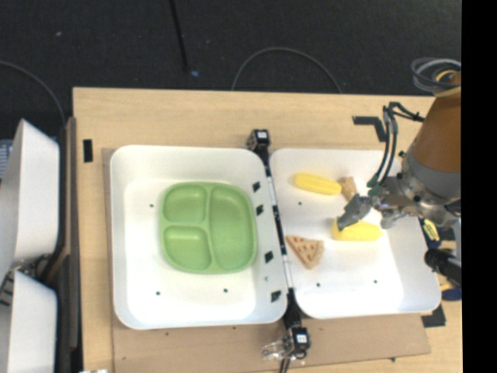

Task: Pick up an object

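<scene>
Reaching in over the right-hand bin (pixel 388 286), the gripper (pixel 356 212) hangs low above the white floor, its dark fingers pointing down and toward the divider; whether they are spread or pressed together cannot be told at this angle. Two yellow pieces lie in this bin. One yellow piece (pixel 359 231) sits directly under and just beside the fingertips, seemingly touching them, though nothing shows it pinched between them. The other yellow piece (pixel 317 183) lies beyond the fingertips, up and away from them toward the far rim. One small tan object (pixel 349 186) rests between that far piece and the jaws. One pizza-slice toy (pixel 305 250) lies on the near side of the jaws, toward the divider. Well apart from the jaws, the left bin (pixel 132 286) carries one green divided plate (pixel 208 226) with three compartments.
</scene>
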